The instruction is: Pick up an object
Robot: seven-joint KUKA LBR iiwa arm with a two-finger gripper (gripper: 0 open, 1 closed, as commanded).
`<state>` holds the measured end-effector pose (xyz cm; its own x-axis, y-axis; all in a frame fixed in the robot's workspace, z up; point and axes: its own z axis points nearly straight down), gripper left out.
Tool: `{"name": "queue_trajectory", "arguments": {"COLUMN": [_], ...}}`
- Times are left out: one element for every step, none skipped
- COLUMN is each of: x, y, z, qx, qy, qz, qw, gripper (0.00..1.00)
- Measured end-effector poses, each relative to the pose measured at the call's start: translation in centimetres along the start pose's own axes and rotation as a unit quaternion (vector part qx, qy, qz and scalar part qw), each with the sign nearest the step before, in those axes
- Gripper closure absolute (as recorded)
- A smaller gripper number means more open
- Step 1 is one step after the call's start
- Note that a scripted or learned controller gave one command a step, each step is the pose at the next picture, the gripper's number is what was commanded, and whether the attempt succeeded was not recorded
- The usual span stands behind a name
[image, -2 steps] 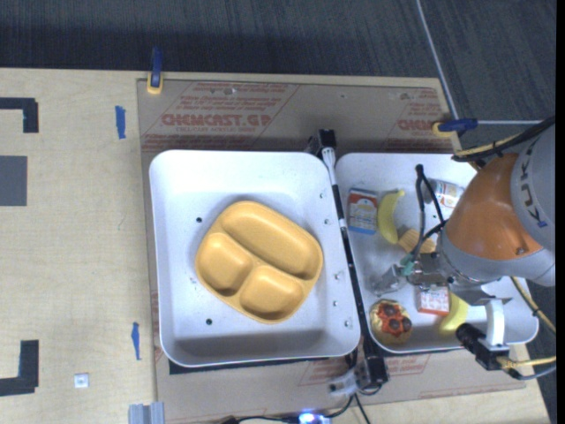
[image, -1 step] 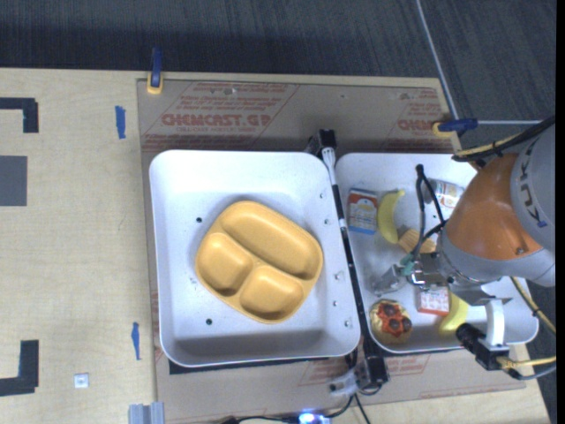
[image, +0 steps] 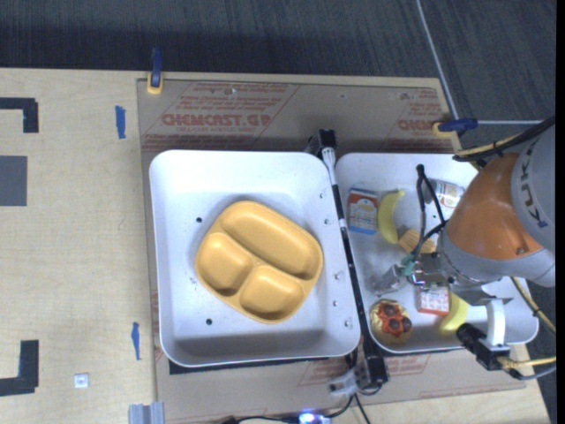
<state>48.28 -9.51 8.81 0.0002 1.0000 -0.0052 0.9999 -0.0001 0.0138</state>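
Hanging over the right white bin (image: 521, 329), the claw (image: 415, 272) hides its grip; I cannot tell. Light, stiff yellow plastic banana (image: 389, 215): pinch mid-curve.

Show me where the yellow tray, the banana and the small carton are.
yellow tray (image: 258, 259), camera view, its middle ridge
banana (image: 389, 216), camera view, mid-curve
small carton (image: 362, 212), camera view, its front face

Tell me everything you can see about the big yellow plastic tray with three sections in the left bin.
The yellow three-compartment plastic tray looks like smooth, glossy moulded plastic with rounded corners. It has one long section along its upper right side and two smaller ones along its lower left. It seems to lie upside down, the sections bulging upward, though that is hard to confirm. It sits turned at an angle near the middle of the left white bin, resting on the floor, apart from the walls.
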Motion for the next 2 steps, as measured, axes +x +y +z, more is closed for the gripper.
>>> {"name": "queue_trajectory", "arguments": {"x": [0.13,0.11], "y": [0.01,0.00], "z": [-0.02,-0.01], "qx": [0.000,0.000], "qy": [-0.001,-0.001], "qz": [0.001,0.000], "qw": [1.0000,1.0000], "gripper": [0.00,0.00]}}
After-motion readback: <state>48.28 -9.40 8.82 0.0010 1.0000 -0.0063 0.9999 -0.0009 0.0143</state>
